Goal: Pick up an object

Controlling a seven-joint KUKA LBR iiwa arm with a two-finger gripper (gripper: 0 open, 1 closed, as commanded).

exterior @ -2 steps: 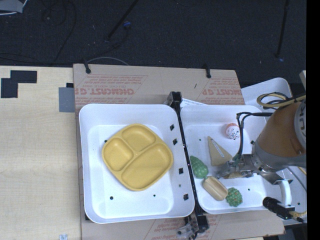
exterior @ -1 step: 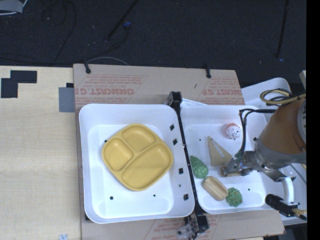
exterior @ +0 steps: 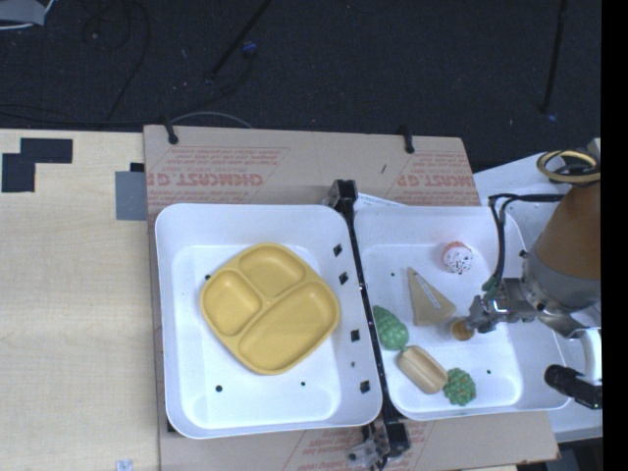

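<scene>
In the right bin (exterior: pixel 510 386), the claw (exterior: pixel 469 324) perhaps touches a small brown piece (exterior: pixel 461 330); its grip unclear.

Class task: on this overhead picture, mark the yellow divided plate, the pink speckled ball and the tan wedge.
yellow divided plate (exterior: pixel 271 308), camera view, on its large lower compartment.
pink speckled ball (exterior: pixel 457 257), camera view, on its top centre.
tan wedge (exterior: pixel 428 299), camera view, on its flat face.

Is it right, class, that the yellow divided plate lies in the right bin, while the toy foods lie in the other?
Not quite. The camera view shows the yellow divided plate in the left bin; the toy foods lie in the right bin.
</scene>
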